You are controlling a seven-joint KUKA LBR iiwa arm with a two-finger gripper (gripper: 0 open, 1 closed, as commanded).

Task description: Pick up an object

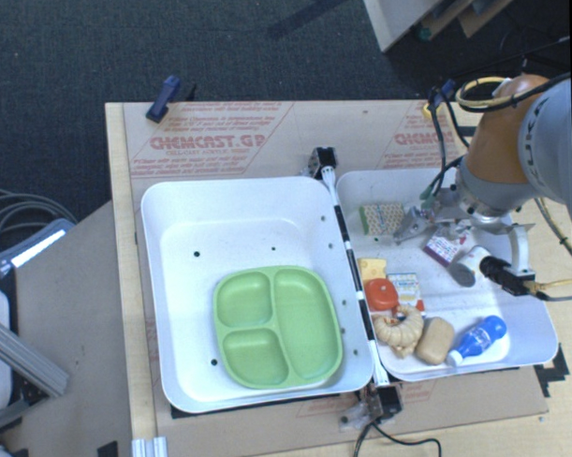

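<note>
Hand [442,229]: low in right bin [534,350], over purple packet [443,250]; finger state cannot be told. Pick-up not done: nothing visibly lifted.

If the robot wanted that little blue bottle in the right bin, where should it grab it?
Probably across the middle of the blue bottle's body, coming straight down. It lies on its side, slanted, near the right bin's front wall, so the fingers would best close across its narrow width, clear of the tan lump beside it.
</note>
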